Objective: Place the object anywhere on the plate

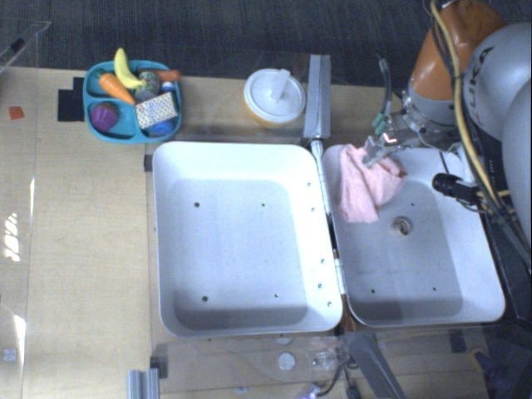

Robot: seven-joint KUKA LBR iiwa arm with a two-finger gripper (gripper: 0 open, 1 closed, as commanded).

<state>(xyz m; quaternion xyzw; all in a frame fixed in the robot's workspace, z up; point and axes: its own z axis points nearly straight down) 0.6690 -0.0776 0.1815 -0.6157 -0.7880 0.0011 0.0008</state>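
A pink cloth (362, 191) hangs crumpled over the back left part of the right bin (416, 277). Its top corner runs up between the fingers of my gripper (381, 146), which is shut on it just above the bin's back edge. The plate (121, 136) is a blue divided dish on the bench at the far left, behind the left bin (241, 239). It holds toy food: a banana (125, 70), a carrot (115, 87), a purple piece (104, 116) and a checkered block (156, 108).
A yellow bowl with a white lid (274, 96) stands behind the left bin, beside a grey metal post (315, 98). A small metal ring (402, 225) lies on the right bin's floor. A black fitting with cables (455, 188) juts over that bin's right side.
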